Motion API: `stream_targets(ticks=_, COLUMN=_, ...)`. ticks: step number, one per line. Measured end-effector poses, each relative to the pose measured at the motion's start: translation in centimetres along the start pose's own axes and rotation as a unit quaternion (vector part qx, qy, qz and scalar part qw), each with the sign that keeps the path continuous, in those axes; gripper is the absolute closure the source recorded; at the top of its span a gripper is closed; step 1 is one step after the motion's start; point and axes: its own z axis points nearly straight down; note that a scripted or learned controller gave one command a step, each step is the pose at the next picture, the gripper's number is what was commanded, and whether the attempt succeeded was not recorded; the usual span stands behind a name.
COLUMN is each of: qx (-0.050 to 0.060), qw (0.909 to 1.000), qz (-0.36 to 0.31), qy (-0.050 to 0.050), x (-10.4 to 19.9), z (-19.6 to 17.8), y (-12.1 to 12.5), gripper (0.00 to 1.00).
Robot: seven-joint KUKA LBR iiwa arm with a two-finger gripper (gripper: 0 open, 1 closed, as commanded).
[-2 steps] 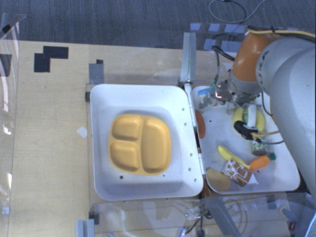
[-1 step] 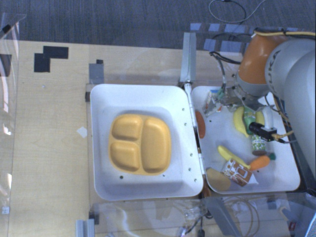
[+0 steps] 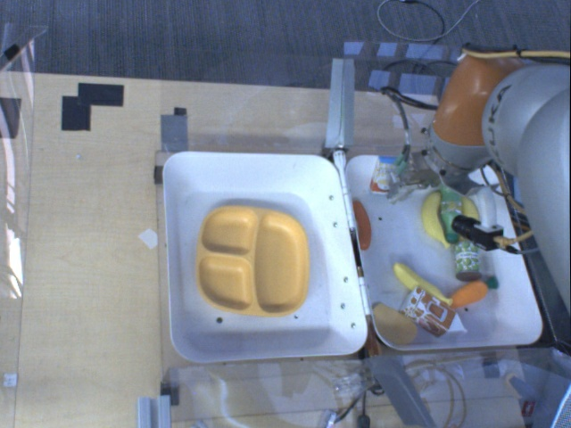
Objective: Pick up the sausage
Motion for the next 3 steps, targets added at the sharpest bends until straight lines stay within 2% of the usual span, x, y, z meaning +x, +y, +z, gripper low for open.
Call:
stream_targets(ticks=1, qx=0.000, qw=1.0000, qz=0.000, qy=0.000, x=0.0, z=0.0, y=0.0, gripper=0.00)
stream_targets(ticks=2, qx=-0.004, qw=1.0000, qz=-0.001, qy=-0.001, x=0.0, z=-1.3, y=0.3, gripper=1.00)
stream_targets(ticks=3, qx=-0.004, qw=1.0000, qz=-0.001, qy=-0.001, x=0.0, z=-1.3, y=0.3, gripper=0.00)
